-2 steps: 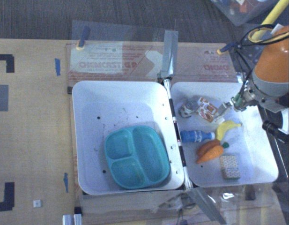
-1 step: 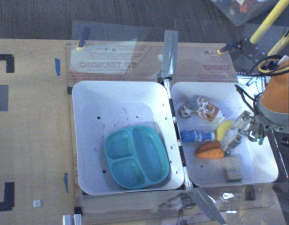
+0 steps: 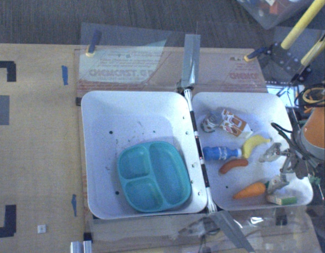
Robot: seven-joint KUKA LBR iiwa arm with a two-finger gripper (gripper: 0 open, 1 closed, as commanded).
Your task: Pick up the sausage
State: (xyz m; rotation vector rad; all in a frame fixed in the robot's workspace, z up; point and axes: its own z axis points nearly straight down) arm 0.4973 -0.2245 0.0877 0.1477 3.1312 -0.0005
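The sausage, short and reddish-brown, lies in the middle of the right bin. It sits between a blue bottle on its left and an orange carrot below it. My gripper hangs over the bin's right side, to the right of the sausage and apart from it. Its two fingers are spread open with nothing between them.
A yellow banana lies just above the sausage, close to the upper finger. A snack box and a round grey item lie further back. A small green-and-cream item lies by the bin's front right corner. The left bin holds a teal divided plate.
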